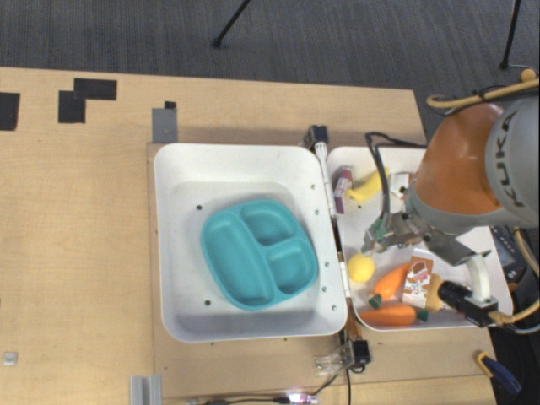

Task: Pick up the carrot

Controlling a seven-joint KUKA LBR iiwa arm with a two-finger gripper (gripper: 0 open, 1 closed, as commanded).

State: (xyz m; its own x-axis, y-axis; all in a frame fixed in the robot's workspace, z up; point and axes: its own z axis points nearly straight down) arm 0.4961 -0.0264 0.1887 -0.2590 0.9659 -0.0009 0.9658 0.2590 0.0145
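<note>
We see arm reaching in from right, pincer [386, 230] low over right bin [396, 321]. We cannot tell pincer opening; nothing visibly between its tips. Carrot [390, 315] lies along near wall of right bin, a second orange carrot-like piece [389, 283] just above it. Yellow lemon [361, 268] sits left of those; small carton [417, 282] right. Banana [364, 188] near far end. Left bin [169, 226] holds teal divided tray [257, 253]. Both bins rest on wooden surface [76, 251].
</note>
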